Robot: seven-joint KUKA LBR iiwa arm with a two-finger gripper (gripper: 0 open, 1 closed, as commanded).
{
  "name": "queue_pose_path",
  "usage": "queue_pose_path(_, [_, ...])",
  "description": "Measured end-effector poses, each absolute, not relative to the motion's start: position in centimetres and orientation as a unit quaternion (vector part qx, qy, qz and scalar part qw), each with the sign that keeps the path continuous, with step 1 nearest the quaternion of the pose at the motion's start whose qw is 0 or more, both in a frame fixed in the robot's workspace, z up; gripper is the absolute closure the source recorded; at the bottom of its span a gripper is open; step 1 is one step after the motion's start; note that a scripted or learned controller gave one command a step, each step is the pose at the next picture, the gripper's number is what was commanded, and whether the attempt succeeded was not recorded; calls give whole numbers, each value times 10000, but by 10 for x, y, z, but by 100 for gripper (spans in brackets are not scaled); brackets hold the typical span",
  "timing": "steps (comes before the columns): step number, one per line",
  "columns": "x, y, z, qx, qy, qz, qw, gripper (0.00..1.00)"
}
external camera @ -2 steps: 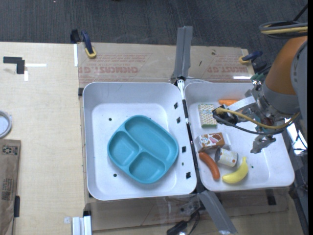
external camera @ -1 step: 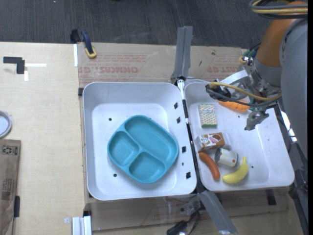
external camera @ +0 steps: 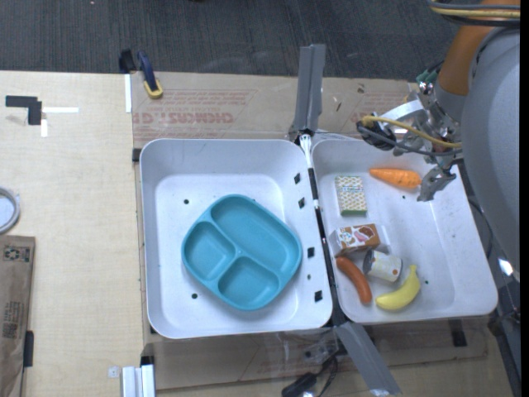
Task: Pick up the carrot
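Note:
The carrot (external camera: 394, 177) is orange and lies on its side in the back part of the right bin (external camera: 463, 246), its tip pointing left. My gripper (external camera: 431, 180) reaches in from the right and sits at the carrot's thick right end, very close to it or touching it. The wrist and its cables cover the spot where they meet, so I cannot make out a grip on the carrot.
The right bin also holds a green-and-white box (external camera: 350, 195), a small carton (external camera: 357, 238), a red sausage (external camera: 354, 278), a white can (external camera: 384, 265) and a banana (external camera: 400, 290). A blue divided plate (external camera: 241, 252) lies in the left bin (external camera: 165, 222).

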State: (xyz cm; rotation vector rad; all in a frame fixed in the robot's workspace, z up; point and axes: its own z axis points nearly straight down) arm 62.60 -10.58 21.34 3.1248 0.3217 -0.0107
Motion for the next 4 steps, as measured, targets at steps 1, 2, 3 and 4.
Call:
queue_pose_path(1, [651, -150, 125, 9918, 1280, -38, -9, 0])
queue_pose_path(2, [653, -135, 96, 9861, 1660, 22, 16, 0])
queue_pose_path(3, [654, -133, 104, 9854, 1700, 20, 10, 100])
queue_pose_path(4, [638, -138, 89, 8864, 4630, -27, -18, 100])
